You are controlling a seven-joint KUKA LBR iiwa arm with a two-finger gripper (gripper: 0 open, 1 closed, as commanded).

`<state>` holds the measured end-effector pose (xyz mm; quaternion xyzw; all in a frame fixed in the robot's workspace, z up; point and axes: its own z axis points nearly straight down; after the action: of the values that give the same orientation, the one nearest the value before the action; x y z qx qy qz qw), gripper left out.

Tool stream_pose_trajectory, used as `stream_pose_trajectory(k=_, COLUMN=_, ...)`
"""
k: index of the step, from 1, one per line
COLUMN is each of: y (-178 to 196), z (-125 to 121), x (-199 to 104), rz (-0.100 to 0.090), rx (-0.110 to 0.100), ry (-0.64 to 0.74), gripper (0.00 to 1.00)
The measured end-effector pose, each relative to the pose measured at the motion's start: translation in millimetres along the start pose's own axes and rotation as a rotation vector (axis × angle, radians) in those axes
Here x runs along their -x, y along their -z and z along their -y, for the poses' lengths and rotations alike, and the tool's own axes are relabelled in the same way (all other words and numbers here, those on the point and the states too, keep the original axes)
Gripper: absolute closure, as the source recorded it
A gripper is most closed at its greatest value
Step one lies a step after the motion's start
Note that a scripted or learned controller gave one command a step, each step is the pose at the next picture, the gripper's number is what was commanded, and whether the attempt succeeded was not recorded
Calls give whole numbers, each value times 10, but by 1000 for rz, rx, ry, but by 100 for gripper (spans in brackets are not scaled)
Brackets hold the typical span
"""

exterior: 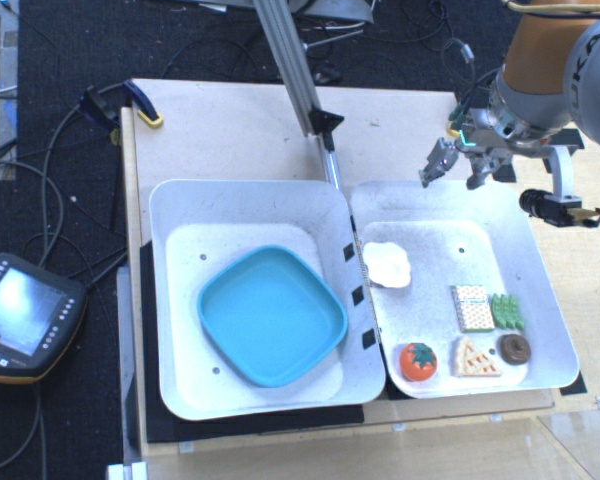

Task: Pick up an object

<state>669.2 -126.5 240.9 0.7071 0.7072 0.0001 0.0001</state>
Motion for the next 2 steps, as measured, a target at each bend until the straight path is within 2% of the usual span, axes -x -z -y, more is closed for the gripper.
stream_pose_trajectory(k=1, y=0, z=0, x=0, rz=0, rx=0, ry=0, gripper=0)
stream_pose_trajectory(k=2, y=-432, z=-11, x=37, rz=0, rx=-3, ry=0, gripper=0)
